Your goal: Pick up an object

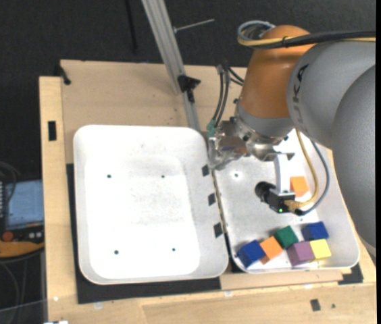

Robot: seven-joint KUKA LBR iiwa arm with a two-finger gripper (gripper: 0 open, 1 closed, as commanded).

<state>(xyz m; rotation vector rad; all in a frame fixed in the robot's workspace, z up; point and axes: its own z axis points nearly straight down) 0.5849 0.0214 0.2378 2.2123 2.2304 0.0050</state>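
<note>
The right bin (pixel 244 181) holds several small coloured blocks. An orange block (pixel 299 184) lies near its right wall. Along the front edge sit a blue block (pixel 250 252), another orange block (pixel 270 247), a green block (pixel 286 237), a purple block (pixel 301 252), a yellow block (pixel 321 249) and a second blue block (pixel 315 231). My gripper (pixel 223 148) hangs below the orange wrist band, over the right bin's back left part close to the wall between the bins. It is well apart from the blocks, and I see no block at it.
The left bin (pixel 82 181) lies beside the right one. A slanted metal rail (pixel 167 42) rises behind the bins. A black fitting with cables (pixel 271 196) hangs from the wrist over the right bin. Cables and a blue device (pixel 21 204) sit off the bench's left.
</note>
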